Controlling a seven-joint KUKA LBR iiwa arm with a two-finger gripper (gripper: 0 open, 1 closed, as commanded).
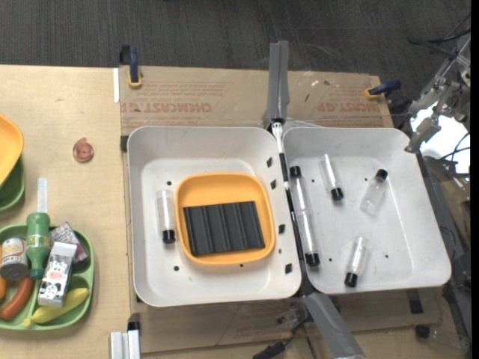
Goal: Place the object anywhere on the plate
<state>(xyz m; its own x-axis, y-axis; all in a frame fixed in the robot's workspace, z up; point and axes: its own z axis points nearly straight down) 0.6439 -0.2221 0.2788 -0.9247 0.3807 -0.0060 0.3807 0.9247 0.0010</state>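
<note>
Green dish (87,279) of toy food sits closest to me, well left of the orange plate (224,184) on the desk (67,193).
From my seat: the left bin (150,275) holds that plate at its middle, with a black ribbed pad (224,226) lying on it. The right bin (412,238) adjoins on the plate's right. The claw (420,134) hangs far right of the plate, over that bin's far corner; I cannot tell whether it is wide or narrow. One capped vial (165,215) lies just left of the plate, off it. Other vials (354,260) lie scattered in the right bin, well apart from the plate.
</note>
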